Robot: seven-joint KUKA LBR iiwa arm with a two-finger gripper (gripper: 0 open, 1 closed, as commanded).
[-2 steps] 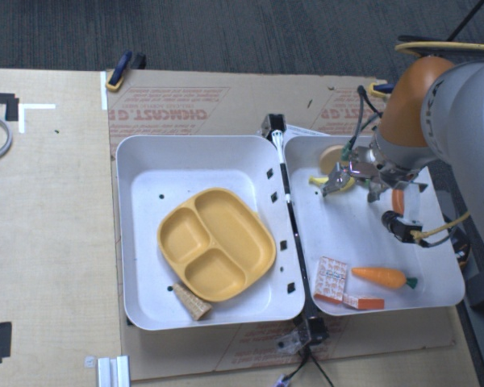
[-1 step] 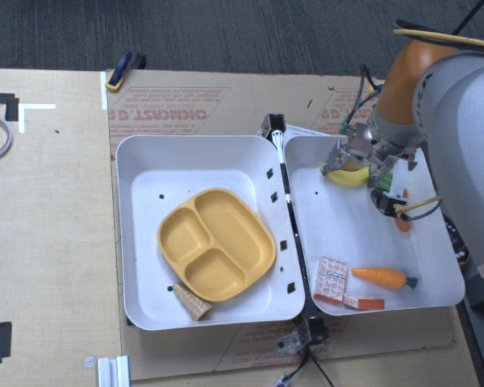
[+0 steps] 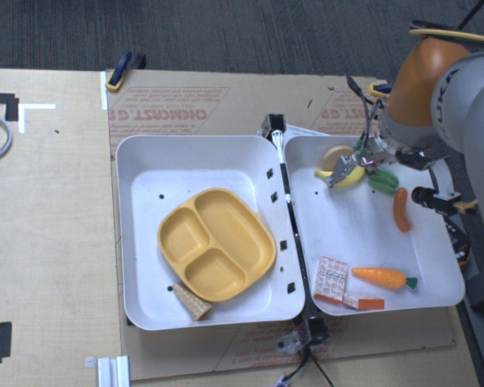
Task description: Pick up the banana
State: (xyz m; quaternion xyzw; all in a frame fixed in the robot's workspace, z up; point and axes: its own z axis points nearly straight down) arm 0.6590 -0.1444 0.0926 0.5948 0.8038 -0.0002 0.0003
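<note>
The arm (image 3: 444, 95) reaches in from three o'clock and bends down over the far end of the right bin (image 3: 436, 293); its tool (image 3: 344, 170) sits at about one o'clock in the view, low over the banana (image 3: 348, 176); whether the tool is released or clenched I cannot tell, since the metal parts blur together against the fruit. The banana lies in the right bin's far left corner, at about eleven o'clock within that bin, with a tan round thing (image 3: 335, 156) just behind it and a green vegetable (image 3: 383, 180) just beside it at three o'clock; a sausage (image 3: 401, 209) lies near the bin's right wall, tilted; a carrot (image 3: 381, 277) lies at about five o'clock in the bin, its green tip pointing right; a printed card (image 3: 331, 277) and a small red and white piece (image 3: 363, 302) lie at the near edge, at about six o'clock. The left bin (image 3: 145, 216) holds a yellow divided plate (image 3: 217, 243) in its middle, and a piece of bread (image 3: 192, 301) touches the plate's near edge at seven o'clock; both bins rest on cardboard (image 3: 169, 103) laid over the worktop (image 3: 48, 240).
</note>
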